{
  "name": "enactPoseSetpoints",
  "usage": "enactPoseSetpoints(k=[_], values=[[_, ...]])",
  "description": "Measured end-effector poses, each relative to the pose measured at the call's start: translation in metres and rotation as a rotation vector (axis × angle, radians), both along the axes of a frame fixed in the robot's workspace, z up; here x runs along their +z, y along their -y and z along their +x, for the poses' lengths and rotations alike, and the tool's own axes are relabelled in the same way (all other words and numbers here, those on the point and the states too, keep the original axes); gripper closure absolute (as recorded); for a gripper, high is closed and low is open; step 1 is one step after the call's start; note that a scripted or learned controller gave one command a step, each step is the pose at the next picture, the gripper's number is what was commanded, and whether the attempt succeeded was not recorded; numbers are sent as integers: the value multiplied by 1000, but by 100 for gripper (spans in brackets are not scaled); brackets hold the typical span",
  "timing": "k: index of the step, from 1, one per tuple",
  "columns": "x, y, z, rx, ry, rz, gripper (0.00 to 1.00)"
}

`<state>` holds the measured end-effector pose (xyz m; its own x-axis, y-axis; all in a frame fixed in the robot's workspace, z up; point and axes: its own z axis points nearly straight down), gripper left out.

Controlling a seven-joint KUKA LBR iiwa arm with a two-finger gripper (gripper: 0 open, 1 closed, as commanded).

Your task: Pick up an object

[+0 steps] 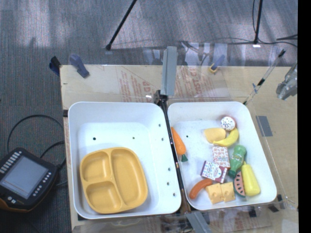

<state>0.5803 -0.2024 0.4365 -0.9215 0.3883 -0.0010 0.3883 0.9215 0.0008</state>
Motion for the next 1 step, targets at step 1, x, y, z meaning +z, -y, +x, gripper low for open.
enactPoseSetpoints(k=[1], values=[[1, 9, -44, 299, 2, 0, 100]])
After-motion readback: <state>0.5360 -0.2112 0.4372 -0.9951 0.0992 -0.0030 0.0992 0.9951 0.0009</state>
